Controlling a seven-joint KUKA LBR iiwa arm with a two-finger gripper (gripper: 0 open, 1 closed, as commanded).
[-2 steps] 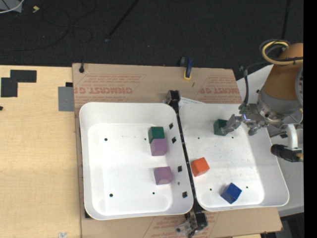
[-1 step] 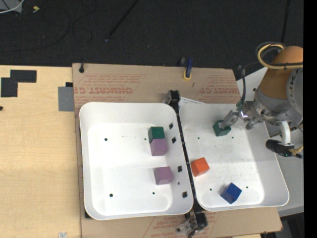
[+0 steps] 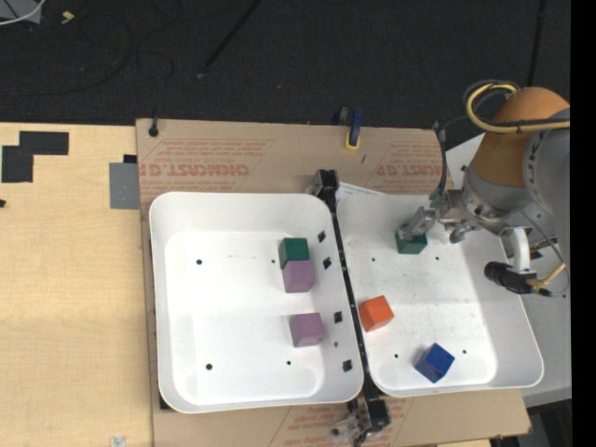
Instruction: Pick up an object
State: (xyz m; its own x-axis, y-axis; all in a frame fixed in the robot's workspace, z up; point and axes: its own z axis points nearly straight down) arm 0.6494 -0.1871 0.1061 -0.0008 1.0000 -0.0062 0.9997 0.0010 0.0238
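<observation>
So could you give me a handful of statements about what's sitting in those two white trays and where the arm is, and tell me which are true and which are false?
1. The left bin holds two purple blocks. True.
2. The orange block lies in the left bin. False: it lies in the right bin, near the divider.
3. The gripper is over the right bin, by a dark green block. True.
4. The blue block sits at the far edge of the right bin. False: it sits near the front edge.
5. A green block touches a purple one in the left bin. True.
</observation>
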